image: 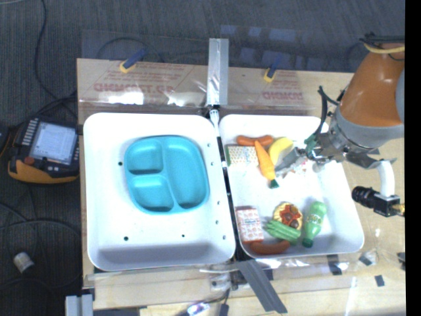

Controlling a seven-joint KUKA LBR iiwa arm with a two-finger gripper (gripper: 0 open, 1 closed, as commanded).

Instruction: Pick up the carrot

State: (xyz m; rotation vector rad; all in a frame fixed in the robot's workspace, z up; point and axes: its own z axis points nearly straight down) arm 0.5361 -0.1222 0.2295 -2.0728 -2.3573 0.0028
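While the arm leans in from the right, the scene runs like this from left to right:

- A handheld pendant [45,150] with a lit screen lies on the floor beside the bench [92,78], cables trailing around it.
- The left bin [105,236] holds a blue divided tray [166,173] with three compartments, sitting near the bin's middle.
- A metal divider post [218,71] stands at the back between the two bins.
- In the right bin [348,216], at the front left, a small printed box [248,222] rests above a red sausage-like piece [268,247], with a green pod [283,231], a round pizza-like toy [288,214] and a green bottle [313,222] close together beside it.
- At the back of that bin, a patterned packet [240,155] lies by the left wall, and an orange-red piece [254,140] lies across the far edge.
- The carrot [265,162] lies slanted just right of the packet, its green tip pointing toward the bin's front, touching a yellow banana [281,149] on its right.
- The gripper [297,162] sits low just right of the banana and carrot; its fingers look slightly spread, with nothing visible between them.
- The orange-banded wrist [371,94] rises behind it at the right edge.
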